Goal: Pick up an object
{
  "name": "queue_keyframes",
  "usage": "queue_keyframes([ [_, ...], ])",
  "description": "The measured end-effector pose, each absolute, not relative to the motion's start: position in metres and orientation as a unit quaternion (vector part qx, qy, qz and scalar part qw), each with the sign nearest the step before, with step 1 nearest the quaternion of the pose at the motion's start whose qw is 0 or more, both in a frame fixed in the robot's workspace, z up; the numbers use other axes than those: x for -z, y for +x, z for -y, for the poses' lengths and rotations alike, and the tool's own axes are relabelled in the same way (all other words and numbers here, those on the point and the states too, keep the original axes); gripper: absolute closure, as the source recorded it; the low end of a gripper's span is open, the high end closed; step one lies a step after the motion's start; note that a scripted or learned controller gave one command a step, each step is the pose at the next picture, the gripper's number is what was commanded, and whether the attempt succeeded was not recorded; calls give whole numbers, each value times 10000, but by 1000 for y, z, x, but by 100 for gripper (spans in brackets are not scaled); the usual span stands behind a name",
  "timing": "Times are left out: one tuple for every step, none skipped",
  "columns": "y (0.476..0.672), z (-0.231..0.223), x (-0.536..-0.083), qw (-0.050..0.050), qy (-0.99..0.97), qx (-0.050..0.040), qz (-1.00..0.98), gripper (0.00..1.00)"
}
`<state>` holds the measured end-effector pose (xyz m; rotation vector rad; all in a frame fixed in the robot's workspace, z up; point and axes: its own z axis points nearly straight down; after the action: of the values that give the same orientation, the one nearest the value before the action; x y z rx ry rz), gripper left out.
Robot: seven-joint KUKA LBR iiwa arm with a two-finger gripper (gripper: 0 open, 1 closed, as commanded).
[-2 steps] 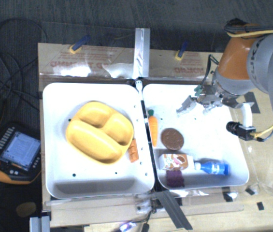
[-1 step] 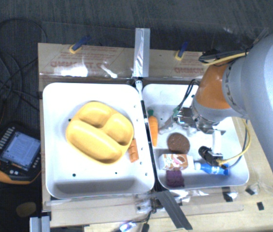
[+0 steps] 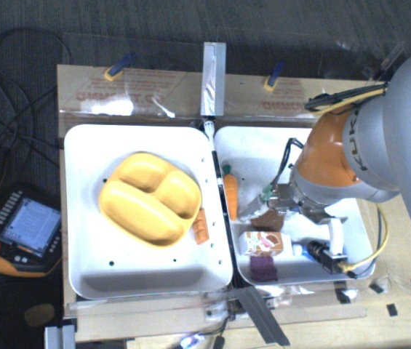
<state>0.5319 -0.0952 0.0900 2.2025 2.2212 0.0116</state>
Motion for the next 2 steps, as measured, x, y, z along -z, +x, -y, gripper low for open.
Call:
queue_keyframes([
  [532, 95, -98, 50, 7045, -36, -7097, 100],
  [566, 21, -198, -1, 7489, 21, -6627, 100],
])
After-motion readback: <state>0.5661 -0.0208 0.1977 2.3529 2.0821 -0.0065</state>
